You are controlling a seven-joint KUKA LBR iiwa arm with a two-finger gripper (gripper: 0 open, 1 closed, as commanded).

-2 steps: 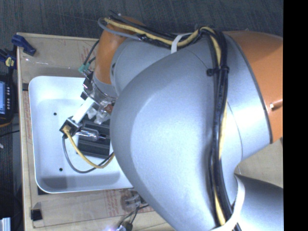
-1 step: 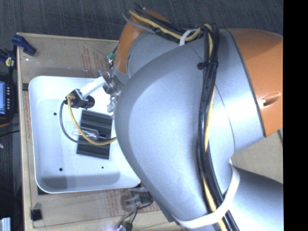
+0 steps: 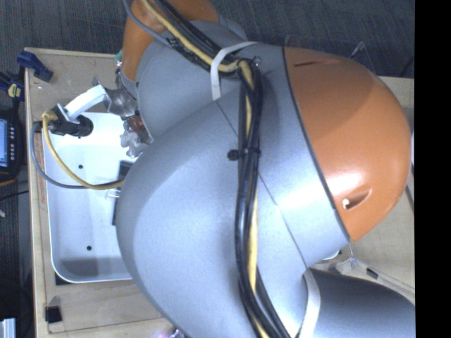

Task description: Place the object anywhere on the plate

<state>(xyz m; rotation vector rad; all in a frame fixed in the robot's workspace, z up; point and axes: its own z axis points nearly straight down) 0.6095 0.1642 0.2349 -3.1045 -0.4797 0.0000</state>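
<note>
My grey and orange arm [image 3: 268,174] spreads across most of the camera view and covers the right bin and much of the left one. At its end the gripper [image 3: 132,134] hangs over the upper right part of the left white bin [image 3: 77,217]. Its metal wrist hardware is pale and glary against the bin floor. A white bracket [image 3: 84,101] and a black plug [image 3: 72,127] stick out to the left of it. Whatever lies beneath the arm is hidden.
A yellow cable [image 3: 67,178] loops from the black plug over the left bin's floor. The bin's near left corner [image 3: 70,266] is in shadow. Blue clamps [image 3: 32,63] sit at the bench's far left corner, and a dark device [image 3: 8,143] is at the left edge.
</note>
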